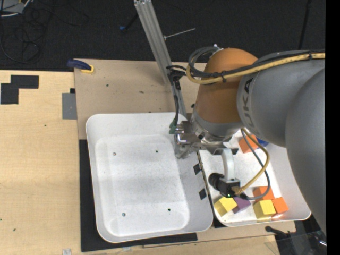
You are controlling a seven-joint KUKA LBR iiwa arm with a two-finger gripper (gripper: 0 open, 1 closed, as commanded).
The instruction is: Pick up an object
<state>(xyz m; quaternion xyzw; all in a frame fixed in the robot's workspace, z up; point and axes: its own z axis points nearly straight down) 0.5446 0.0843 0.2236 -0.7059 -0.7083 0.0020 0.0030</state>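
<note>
One arm [281, 110] fills the right of the frame, grey, with its orange band [226, 92] near the centre. Just below and left of the band, the gripper [184, 139] sits over the rim where the two bins meet, toward the upper end of that seam. The wrist covers most of it from above, so I cannot tell whether it is spread or pressed together.

Right of the wrist lies the right bin [276, 219], largely covered by the arm. An orange block [247, 144] shows just beside the wrist, partly hidden. The other blocks are clustered low in this bin, in the lower right of the frame and apart from the gripper. A yellow block [224, 205] touches a purple block [242, 202]. Further right, a second yellow block [264, 209] sits against a second orange block [278, 204], with a third orange block [260, 192] just above them.

Left of the gripper, the left bin [138, 174] shows a white floor with a few small dark dots. A black mat [85, 195] edges out beneath it on the left and bottom.

Above the gripper, a metal rail [156, 47] slants from the top centre down to the bins' upper edge. The tan bench [122, 84] carries a blue and yellow clamp [81, 65] at its upper left corner. Farther left are a grey patch [68, 105] and black shapes [18, 86].
</note>
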